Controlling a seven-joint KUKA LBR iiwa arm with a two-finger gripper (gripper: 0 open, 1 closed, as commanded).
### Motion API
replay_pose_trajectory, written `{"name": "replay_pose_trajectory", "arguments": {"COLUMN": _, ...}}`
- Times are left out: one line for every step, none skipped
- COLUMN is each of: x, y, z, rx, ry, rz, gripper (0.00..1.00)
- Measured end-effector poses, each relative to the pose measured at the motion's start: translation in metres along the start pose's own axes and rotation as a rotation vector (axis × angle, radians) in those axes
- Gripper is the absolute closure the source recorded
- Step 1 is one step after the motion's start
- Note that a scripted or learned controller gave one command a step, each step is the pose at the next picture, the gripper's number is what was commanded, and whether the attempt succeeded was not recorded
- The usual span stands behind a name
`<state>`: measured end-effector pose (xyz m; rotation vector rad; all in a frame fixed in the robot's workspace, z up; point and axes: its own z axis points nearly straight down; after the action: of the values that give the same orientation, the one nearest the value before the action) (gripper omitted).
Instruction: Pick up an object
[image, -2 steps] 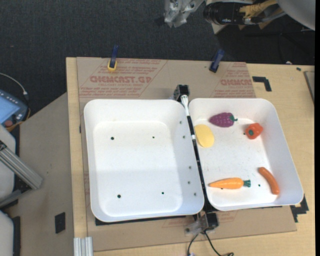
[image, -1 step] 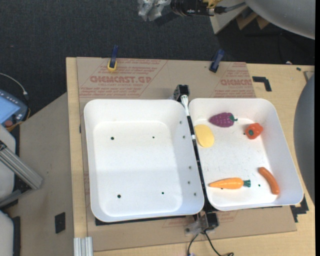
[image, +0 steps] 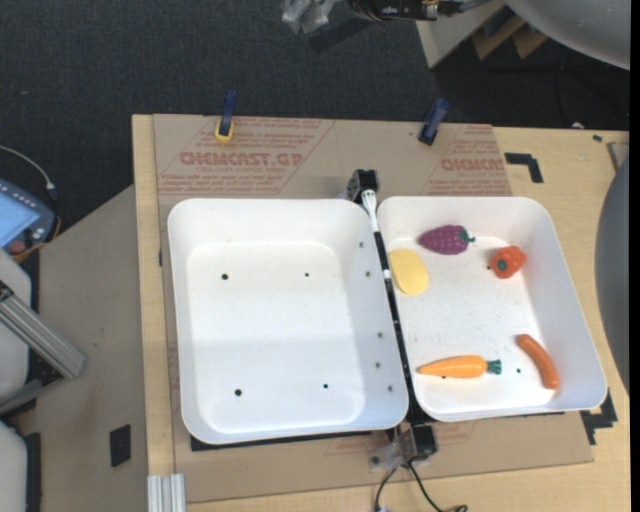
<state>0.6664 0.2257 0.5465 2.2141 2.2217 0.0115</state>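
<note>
The right white bin (image: 572, 290) holds several toy foods. A purple bunch of grapes (image: 445, 239) lies at the back, with a yellow lemon (image: 408, 271) just in front of it by the bin's left wall. A small red pepper (image: 507, 261) sits toward the back right. An orange carrot (image: 458, 367) lies along the front, and an orange sausage (image: 538, 360) is at the front right. My gripper (image: 306, 13) is a blurred grey shape at the top edge, far behind both bins and well above the bench.
The left white bin (image: 190, 300) stands beside the right one, their rims meeting in the middle. Both rest on a brown cardboard sheet (image: 300, 150) held by blue clamps (image: 227, 118) at the back. The grey arm (image: 590, 25) crosses the top right corner.
</note>
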Motion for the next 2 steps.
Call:
{"name": "replay_pose_trajectory", "arguments": {"x": 0.001, "y": 0.000, "z": -0.011, "rx": -0.004, "ry": 0.001, "rz": -0.002, "gripper": 1.00}}
{"name": "replay_pose_trajectory", "arguments": {"x": 0.002, "y": 0.000, "z": -0.021, "rx": -0.009, "ry": 0.001, "rz": -0.003, "gripper": 1.00}}
